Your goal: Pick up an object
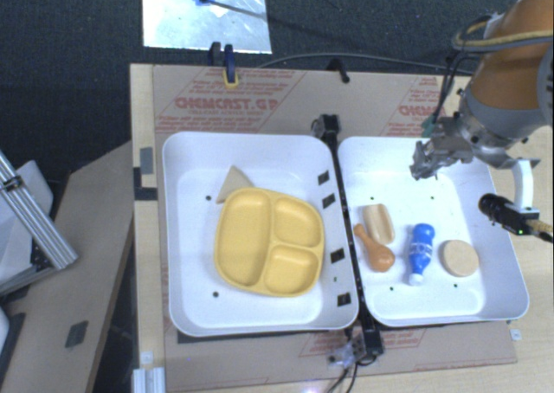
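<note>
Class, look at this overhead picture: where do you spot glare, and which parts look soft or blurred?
Camera view: glare whitens the foil sheet above the bench; both white bins look bright and nearly featureless; the gripper and arm are slightly soft, while the yellow tray and blue bottle stay fairly crisp.

- Lighting's pretty even and bright overhead, so both white bins [260,147] read clean without blowing out.
- Strongest glare sits on the shiny sheet [206,0] at the far left, washed-out patches across it.
- Shadows are soft and short, hugging the yellow tray [268,241] and the blue bottle [420,253].
- Dark floor at the far side swallows detail.
- Overall a bit soft and grainy; the arm [511,62] at right looks slightly smeared.
</note>
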Robot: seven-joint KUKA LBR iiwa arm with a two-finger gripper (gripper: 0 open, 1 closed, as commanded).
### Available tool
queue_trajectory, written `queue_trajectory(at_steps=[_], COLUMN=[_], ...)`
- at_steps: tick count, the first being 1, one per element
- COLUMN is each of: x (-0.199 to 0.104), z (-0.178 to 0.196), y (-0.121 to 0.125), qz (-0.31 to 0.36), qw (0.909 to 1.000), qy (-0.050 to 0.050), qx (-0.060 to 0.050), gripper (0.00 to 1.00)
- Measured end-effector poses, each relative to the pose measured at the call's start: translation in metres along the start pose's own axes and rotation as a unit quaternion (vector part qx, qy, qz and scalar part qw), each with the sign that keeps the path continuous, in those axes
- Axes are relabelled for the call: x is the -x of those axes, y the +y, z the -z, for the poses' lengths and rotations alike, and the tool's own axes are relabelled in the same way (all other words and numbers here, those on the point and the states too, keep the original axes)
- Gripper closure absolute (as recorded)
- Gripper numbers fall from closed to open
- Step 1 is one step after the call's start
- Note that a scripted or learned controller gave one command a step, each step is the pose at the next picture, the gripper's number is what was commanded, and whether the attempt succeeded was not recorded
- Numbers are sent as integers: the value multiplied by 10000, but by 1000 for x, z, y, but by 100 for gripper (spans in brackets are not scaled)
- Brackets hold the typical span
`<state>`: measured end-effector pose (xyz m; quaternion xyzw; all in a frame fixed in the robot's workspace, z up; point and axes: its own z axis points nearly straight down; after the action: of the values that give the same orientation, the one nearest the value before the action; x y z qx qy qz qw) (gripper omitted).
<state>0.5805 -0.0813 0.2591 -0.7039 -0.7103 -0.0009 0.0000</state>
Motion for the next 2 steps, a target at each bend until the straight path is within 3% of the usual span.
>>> queue_trajectory(at_steps=[2], x=[-102], z=[-12], y=[-6], qz=[5], qw=[10000], qy=[6], qx=[1], gripper=[100])
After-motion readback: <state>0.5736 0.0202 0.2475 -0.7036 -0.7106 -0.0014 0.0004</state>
